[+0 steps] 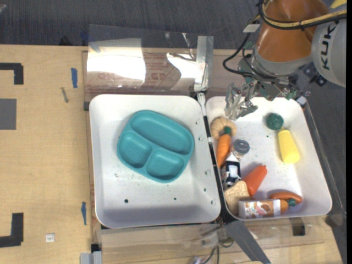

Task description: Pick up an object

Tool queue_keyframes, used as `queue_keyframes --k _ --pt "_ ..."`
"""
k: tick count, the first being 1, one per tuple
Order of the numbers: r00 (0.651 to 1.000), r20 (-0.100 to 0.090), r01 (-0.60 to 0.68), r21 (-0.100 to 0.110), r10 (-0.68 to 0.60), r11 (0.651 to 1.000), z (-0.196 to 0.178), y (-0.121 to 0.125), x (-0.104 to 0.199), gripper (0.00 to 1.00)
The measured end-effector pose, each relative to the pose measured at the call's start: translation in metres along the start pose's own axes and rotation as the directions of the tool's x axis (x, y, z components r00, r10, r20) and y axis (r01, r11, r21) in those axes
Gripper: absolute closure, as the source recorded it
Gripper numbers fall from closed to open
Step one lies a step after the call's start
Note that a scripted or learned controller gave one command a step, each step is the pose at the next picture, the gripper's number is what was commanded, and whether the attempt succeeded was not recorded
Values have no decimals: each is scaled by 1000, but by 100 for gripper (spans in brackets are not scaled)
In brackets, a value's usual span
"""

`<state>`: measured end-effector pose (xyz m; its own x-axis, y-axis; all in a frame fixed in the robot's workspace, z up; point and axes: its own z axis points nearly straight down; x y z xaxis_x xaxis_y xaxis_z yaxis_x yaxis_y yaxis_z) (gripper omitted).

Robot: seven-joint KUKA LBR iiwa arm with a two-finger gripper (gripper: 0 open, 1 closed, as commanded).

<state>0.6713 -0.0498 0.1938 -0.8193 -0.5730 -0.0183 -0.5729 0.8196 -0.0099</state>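
Overhead, I see the gripper (240,104) hanging above the right bin's (316,164) upper-left corner, fingers slightly apart, nothing between them. Just below lie a tan round item (223,125), partly hidden, and the carrot (223,147). The small bottle (233,169) beside them is hard to read. The teal plate (155,145) sits in the left bin (104,191).

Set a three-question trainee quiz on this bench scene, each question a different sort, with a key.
1. True or false: the teal divided plate lies in the left bin.
2. Which lies nearest the gripper? A yellow toy B carrot C bottle
3. Fill in: the green round item sits just ___ the yellow toy in the view.
Key: 1 true; 2 B; 3 above.
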Motion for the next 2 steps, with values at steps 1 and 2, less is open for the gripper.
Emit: queue_keyframes --k 1,2 --pt "999 -2 -44 -1 44 999 -76 12 -9 100" --pt "1000 -6 2 -5 -2 1000 -96 39 -26 100"
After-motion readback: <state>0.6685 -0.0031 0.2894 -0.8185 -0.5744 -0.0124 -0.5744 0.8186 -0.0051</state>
